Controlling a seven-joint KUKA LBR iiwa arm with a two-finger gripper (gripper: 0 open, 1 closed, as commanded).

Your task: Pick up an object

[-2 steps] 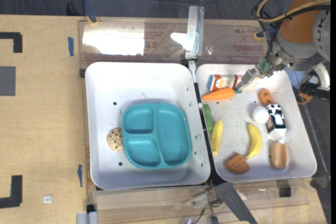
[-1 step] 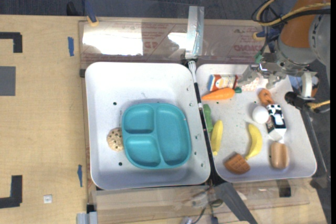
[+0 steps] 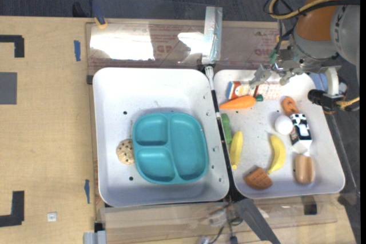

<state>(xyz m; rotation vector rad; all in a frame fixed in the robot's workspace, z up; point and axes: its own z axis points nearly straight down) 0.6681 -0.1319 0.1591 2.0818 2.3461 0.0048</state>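
You see the gripper (image 3: 273, 67) up over the right bin (image 3: 331, 180), near the carrot (image 3: 237, 103).

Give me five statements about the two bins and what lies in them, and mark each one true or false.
1. The teal tray lies in the left bin. True.
2. The cookie rests inside a tray compartment. False: it lies on the bin floor, against the tray's left edge.
3. The carrot is in the right bin. True.
4. Both bananas are in the left bin. False: the two bananas lie in the right bin.
5. The gripper hovers over the tray. False: it is at the right bin's far edge.
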